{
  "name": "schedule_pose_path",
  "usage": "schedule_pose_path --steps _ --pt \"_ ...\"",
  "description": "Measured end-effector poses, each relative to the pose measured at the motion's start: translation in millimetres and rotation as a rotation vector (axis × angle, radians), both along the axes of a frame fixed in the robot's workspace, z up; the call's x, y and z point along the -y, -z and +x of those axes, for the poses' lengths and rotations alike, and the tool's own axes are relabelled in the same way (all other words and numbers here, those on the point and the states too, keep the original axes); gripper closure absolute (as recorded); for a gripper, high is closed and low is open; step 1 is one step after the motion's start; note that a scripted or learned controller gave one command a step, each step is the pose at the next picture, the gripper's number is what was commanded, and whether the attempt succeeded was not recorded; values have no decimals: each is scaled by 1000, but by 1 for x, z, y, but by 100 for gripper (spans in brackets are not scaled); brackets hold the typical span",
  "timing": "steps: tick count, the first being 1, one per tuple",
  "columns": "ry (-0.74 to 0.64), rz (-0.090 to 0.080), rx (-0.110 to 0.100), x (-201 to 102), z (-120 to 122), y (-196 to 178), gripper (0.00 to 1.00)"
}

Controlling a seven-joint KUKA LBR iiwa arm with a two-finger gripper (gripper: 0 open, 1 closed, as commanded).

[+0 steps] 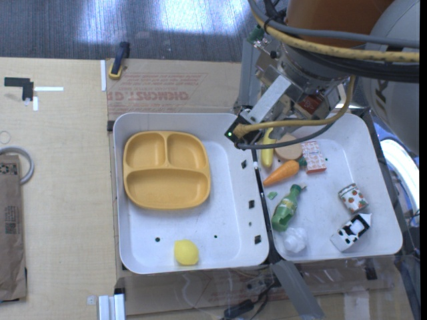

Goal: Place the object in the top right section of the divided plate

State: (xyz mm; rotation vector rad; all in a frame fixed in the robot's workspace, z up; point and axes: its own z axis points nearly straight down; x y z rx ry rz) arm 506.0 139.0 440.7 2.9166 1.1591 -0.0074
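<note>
A yellow divided plate [167, 185] lies in the left bin [227, 212], nothing in any of its sections; its top right section [185, 151] is bare. A yellow lemon [187, 252] rests near that bin's front edge. My gripper [275, 139] hangs low over the back left corner of the right bin [373, 179], just above a banana [267, 155] and a tan round piece [288, 152]. The wrist hardware hides what lies between its tips.
In the right bin lie an orange carrot [283, 172], a green bottle [287, 207], a red and white box [313, 157], a small can [352, 197], a cow-patterned carton [351, 232] and a white crumpled thing [294, 240].
</note>
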Motion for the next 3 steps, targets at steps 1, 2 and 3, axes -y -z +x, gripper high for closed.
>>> schedule_pose_path --steps 1,2,3 --pt "290 0 3 -52 -27 93 100" --pt "354 0 2 -88 -29 214 100" --pt "539 0 3 -88 3 281 100"
